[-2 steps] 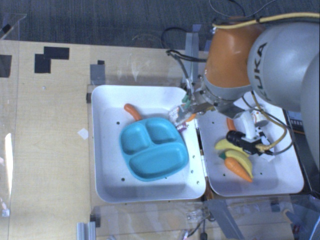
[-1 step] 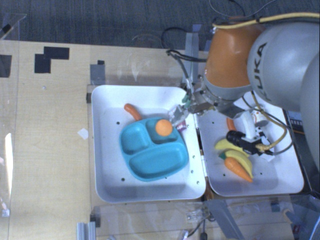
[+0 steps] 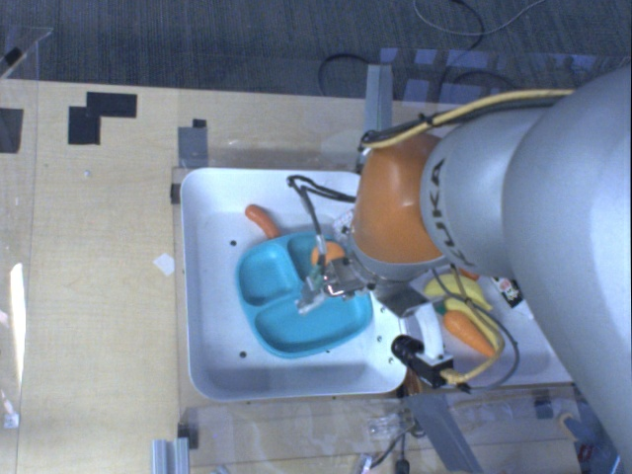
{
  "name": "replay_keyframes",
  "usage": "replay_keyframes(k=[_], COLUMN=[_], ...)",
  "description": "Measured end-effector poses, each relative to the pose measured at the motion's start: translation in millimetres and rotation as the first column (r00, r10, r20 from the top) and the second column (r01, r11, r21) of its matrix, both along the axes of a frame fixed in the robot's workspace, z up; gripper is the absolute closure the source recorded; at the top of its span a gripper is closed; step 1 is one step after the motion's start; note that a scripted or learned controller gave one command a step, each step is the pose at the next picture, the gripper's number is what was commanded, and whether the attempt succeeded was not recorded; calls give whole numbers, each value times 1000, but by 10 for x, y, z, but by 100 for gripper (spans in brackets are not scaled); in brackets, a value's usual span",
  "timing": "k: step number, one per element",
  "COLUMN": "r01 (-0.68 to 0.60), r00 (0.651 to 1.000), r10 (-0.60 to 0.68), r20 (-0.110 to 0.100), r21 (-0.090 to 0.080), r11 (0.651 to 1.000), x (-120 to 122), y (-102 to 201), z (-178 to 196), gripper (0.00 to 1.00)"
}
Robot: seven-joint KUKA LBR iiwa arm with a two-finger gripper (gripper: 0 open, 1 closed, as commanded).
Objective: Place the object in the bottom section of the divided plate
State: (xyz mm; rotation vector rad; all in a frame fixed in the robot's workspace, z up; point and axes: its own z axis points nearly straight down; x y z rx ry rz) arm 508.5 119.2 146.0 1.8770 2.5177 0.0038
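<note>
A blue divided plate [image 3: 269, 270] lies in the left white bin [image 3: 212, 294]. Its wide bottom section [image 3: 301, 332] faces the bin's near edge. My gripper [image 3: 318, 286] hangs over the plate's right half, near the ridge between the sections. A small orange piece [image 3: 332, 253] shows just above the gripper at the plate's upper right; I cannot see whether it is gripped. An orange sausage-shaped object [image 3: 261, 220] lies on the bin floor, touching the plate's upper left rim. The arm's orange band [image 3: 395, 210] hides the bin's right side.
The right bin [image 3: 528, 358] holds a yellow banana [image 3: 460, 286] and an orange carrot [image 3: 470, 334], partly hidden under the arm. Black cables [image 3: 434, 363] loop near the divider between the bins. Bare white floor surrounds the plate on the left and front.
</note>
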Motion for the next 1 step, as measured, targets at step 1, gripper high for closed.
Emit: replay_keyframes(k=[1], r01=[4], r00=[1000], r10=[-4], r20=[5], r21=[2], r11=[1000], x=[25], y=[-14], z=[112], gripper=[100])
